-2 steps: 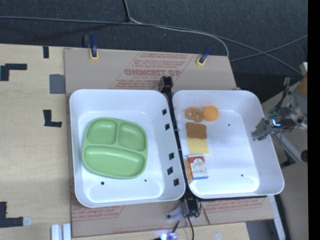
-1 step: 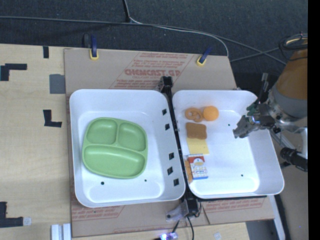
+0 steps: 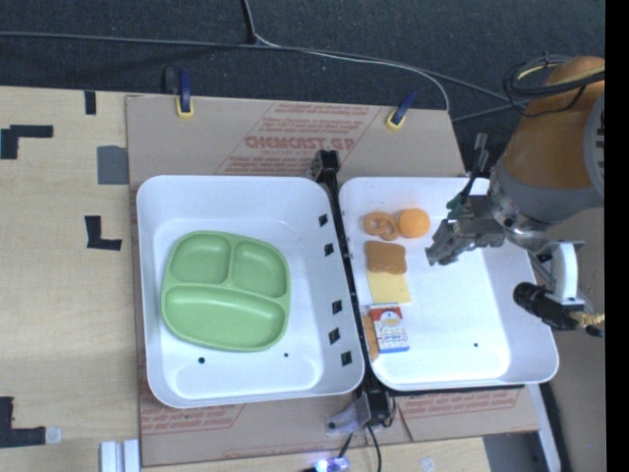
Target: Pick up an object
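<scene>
The gripper (image 3: 444, 252) hovers over the right bin (image 3: 491, 352), just right of the orange ball (image 3: 414, 223). Its jaws look empty, perhaps slightly parted; I cannot tell.

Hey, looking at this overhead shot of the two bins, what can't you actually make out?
- Claw: small and dark in the camera view; open or shut is unclear.
- Small carton: its print is too small to read.
- Round brown item beside the orange ball: too blurred to identify.
- Arm: cut off by the right edge.

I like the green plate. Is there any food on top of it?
No. The green plate in the left bin shows three bare sections. What lies under the plate is covered.
</scene>
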`<control>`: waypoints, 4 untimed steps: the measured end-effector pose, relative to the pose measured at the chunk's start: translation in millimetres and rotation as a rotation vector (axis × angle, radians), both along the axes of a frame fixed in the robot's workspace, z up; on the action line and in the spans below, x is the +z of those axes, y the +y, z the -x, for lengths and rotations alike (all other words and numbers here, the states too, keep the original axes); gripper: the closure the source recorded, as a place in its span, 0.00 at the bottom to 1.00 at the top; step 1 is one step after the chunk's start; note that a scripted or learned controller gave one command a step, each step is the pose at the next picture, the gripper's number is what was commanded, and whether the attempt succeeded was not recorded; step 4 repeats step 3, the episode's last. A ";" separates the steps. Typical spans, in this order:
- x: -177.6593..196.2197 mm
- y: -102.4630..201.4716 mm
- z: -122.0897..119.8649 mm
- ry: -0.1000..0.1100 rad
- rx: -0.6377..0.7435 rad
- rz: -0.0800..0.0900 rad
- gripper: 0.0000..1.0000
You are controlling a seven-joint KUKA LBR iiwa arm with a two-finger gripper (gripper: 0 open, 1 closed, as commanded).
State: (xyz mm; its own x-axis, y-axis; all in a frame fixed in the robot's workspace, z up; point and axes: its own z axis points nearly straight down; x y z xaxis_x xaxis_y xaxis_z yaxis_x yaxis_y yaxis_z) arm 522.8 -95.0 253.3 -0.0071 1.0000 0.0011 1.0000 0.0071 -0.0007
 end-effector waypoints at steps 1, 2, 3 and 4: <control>4.5 54.2 -3.5 0.000 0.001 0.000 1.00; 3.7 107.4 1.5 0.002 0.000 0.000 1.00; -16.0 157.7 2.8 0.004 -0.001 0.001 1.00; -16.0 157.7 2.8 0.004 -0.001 0.001 1.00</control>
